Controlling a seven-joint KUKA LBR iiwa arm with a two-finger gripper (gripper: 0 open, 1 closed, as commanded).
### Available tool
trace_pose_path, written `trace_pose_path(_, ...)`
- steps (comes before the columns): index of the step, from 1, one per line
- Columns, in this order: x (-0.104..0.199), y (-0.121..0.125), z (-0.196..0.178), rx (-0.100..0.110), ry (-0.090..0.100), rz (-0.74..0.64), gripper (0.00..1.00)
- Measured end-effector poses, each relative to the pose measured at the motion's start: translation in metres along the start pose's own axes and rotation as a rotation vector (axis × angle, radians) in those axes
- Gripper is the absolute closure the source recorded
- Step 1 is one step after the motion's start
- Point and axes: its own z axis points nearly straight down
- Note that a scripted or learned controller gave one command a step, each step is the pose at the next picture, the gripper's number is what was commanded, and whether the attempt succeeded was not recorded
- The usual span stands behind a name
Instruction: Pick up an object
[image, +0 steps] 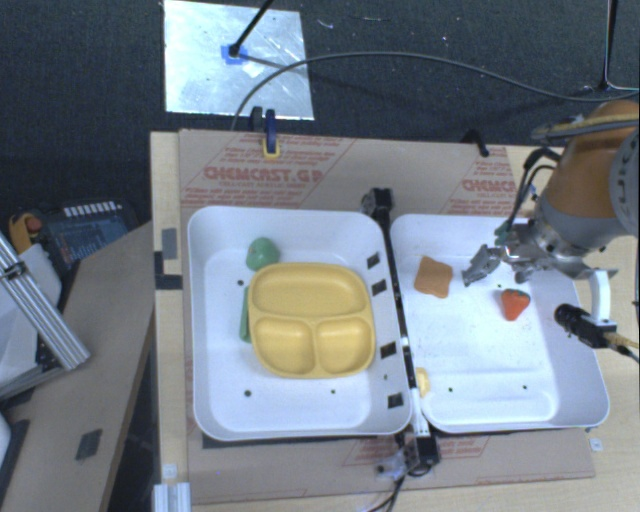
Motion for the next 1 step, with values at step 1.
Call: trace_pose_path(1, 0.0089, 0.0050, 0.0487, 0.000, 0.000, -0.001, 0.00)
